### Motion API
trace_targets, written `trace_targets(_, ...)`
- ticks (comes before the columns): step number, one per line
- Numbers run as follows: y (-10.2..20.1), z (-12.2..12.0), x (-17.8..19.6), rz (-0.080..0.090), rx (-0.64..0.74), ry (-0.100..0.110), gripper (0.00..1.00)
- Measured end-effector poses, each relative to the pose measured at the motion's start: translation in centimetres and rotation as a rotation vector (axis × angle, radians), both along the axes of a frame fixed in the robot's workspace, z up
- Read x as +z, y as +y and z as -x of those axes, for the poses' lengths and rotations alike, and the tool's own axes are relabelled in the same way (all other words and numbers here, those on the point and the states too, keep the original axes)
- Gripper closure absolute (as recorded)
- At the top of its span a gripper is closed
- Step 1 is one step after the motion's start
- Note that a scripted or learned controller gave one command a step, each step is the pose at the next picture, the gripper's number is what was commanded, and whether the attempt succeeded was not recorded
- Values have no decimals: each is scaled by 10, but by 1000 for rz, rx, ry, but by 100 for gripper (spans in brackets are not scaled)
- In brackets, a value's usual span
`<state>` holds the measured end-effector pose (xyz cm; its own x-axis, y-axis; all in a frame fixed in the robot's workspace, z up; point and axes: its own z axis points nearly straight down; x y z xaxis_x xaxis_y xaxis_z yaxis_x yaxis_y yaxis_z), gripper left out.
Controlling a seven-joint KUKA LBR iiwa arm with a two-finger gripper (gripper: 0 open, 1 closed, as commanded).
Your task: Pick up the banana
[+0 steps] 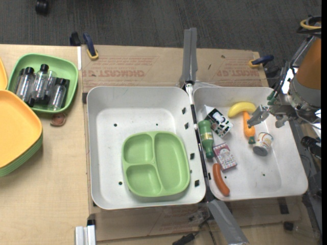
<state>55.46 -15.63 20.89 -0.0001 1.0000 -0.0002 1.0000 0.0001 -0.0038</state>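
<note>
Nearest the camera, at the front of the right bin (286, 185), a smooth orange-red sausage-shaped toy (220, 179) lies lengthwise, and just behind it sits a small pink patterned packet (225, 156). A green bottle (206, 137) lies on its side along the bin's left wall, with a black-and-white box (219, 122) beside its top. To the right a small round cup (262, 143) lies tipped over near an orange carrot-shaped piece (248, 126). The banana (241, 108) rests toward the back of this bin, a glossy yellow curved shape whose long axis runs roughly left to right, arching upward in the middle with its ends pointing down toward the front, the right end close to the carrot's top. The end effector (265, 113) hovers just right of the banana above the carrot; how far its metal fingers are parted cannot be told, and nothing can be seen gripped. The left bin (102, 137) holds a pale green three-compartment tray (156, 163). Both bins are shallow white plastic, sitting on brown printed cardboard (133, 70) over a light wooden table (41, 203). Farther left, stacked orange plates (18, 137) and a green dish (69, 78) of dark-capped vials (41, 86) sit on the table, with dark grey carpet (153, 9) beyond.
</note>
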Motion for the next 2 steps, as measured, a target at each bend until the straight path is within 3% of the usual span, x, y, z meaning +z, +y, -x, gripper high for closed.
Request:
trace_targets(1,44,-58,-91,3,-67,-18,0)
trace_targets(2,45,-59,-81,-1,-67,-20,100)
